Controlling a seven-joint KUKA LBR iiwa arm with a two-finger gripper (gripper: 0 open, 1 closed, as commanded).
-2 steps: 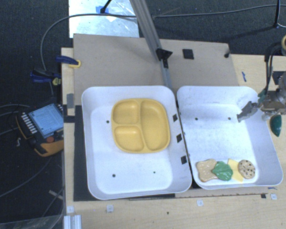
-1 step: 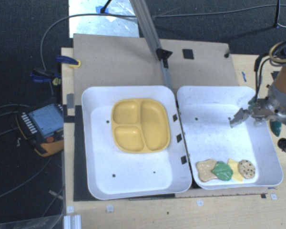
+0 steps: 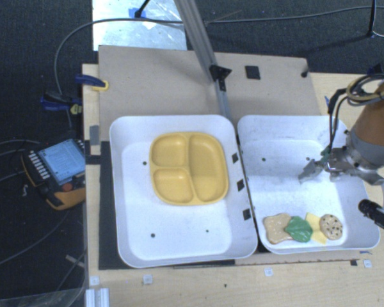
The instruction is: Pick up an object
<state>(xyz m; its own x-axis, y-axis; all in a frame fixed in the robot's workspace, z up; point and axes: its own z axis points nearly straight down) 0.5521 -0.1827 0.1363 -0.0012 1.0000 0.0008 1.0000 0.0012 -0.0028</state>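
Along the front wall of the right bin (image 3: 275, 139) lies a row of toy food. It starts with a tan toast-shaped piece (image 3: 276, 228), then a green leaf (image 3: 299, 229), a yellow cheese slice (image 3: 314, 225) and a round speckled cookie (image 3: 331, 226). The pieces touch or overlap one another. My gripper (image 3: 315, 169) hangs over the right bin's middle-right part, above and behind the food, apart from it. Nothing shows in it.
A yellow three-compartment plate (image 3: 189, 168) sits in the left bin (image 3: 134, 222). A slanted metal pole (image 3: 198, 37) rises behind the bins. Cables and a handheld pendant (image 3: 54, 171) lie on the floor to the left.
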